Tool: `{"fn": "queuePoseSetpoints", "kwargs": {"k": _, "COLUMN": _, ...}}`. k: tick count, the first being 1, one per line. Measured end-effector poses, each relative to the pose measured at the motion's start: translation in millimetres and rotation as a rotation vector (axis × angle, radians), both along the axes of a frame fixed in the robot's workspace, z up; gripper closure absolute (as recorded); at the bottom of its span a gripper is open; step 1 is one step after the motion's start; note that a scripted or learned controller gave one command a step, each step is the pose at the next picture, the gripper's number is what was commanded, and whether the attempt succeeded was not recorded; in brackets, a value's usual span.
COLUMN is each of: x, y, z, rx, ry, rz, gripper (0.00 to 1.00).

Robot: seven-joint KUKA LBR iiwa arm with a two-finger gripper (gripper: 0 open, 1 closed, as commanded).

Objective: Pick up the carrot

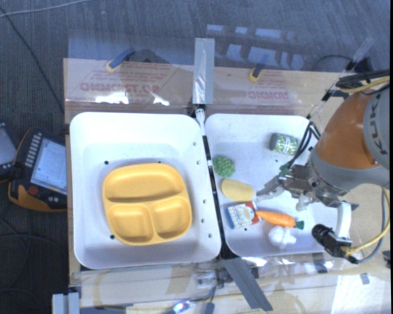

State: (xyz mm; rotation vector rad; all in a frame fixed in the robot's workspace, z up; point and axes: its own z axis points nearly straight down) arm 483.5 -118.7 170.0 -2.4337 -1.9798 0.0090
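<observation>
The carrot [276, 218] is orange with a green tip at its right end. It lies flat in the right bin [249, 131], near the front wall. My gripper [286, 196] hovers just behind and above the carrot, hanging from the grey and orange arm that comes in from the right. Its fingers stand open, one fingertip [269, 190] pointing left and the other toward the carrot's green end. Nothing is between them, and the carrot rests on the bin floor.
Around the carrot lie a white, red and blue packet [241, 214], a yellow rounded item [238, 190], a white object [281, 236], a green broccoli [224, 167] and a green can [285, 143]. The left bin [92, 136] holds a yellow divided plate [146, 201].
</observation>
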Motion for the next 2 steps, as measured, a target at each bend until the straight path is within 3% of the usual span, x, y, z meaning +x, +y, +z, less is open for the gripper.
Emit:
{"fn": "queuePoseSetpoints", "kwargs": {"k": 1, "x": 50.2, "y": 10.1, "z": 31.1, "rx": 0.000, "ry": -0.001, "rz": 0.024, "gripper": 0.00}}
{"fn": "queuePoseSetpoints", "kwargs": {"k": 2, "x": 0.7, "y": -49.3, "z": -30.8, "rx": 0.002, "ry": 0.000, "rz": 0.285, "gripper": 0.00}}
